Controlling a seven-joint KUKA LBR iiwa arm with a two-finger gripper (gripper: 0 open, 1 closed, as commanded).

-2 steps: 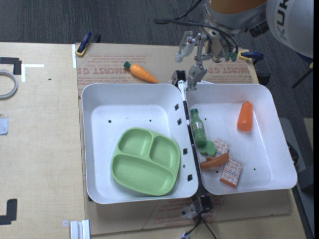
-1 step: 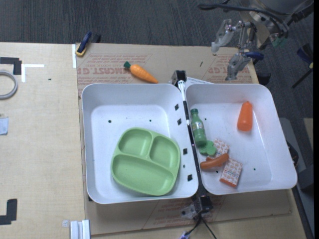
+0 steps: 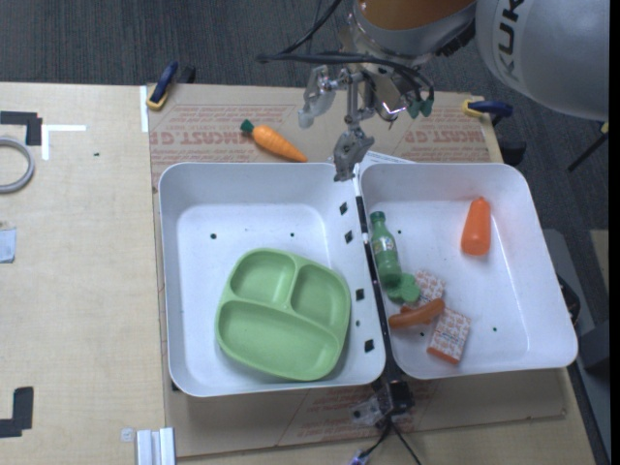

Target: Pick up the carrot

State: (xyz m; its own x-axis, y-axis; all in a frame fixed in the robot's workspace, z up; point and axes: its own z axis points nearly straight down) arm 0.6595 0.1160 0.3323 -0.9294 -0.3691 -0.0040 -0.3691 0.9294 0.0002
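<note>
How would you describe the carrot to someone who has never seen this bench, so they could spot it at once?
Find the two white bins; the carrot lies outside them, on the brown cardboard just beyond the far rim of the left bin. It is small, tapered and orange with a green stub, unlike the blunt orange piece inside the right bin.

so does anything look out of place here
Yes: the carrot lies on the cardboard behind the left bin, outside both bins, while the other items sit inside them. The gripper hangs over the bins' far rims, to the carrot's right.

Bright even overhead light, soft shadows (slight blur).
</note>
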